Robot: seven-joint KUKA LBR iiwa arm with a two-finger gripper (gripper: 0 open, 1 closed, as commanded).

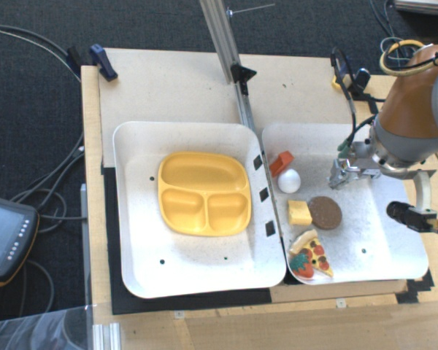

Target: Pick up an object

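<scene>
End effector hangs over right bin, nothing visibly pinched; finger state unreadable. Brown disc and white ball lie nearest, likely targets.

Tray in left bin; 5 items in right bin.

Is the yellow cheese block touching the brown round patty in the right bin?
Touching: the camera view shows the cheese block edge meeting the brown patty, no white bin floor between.
</scene>
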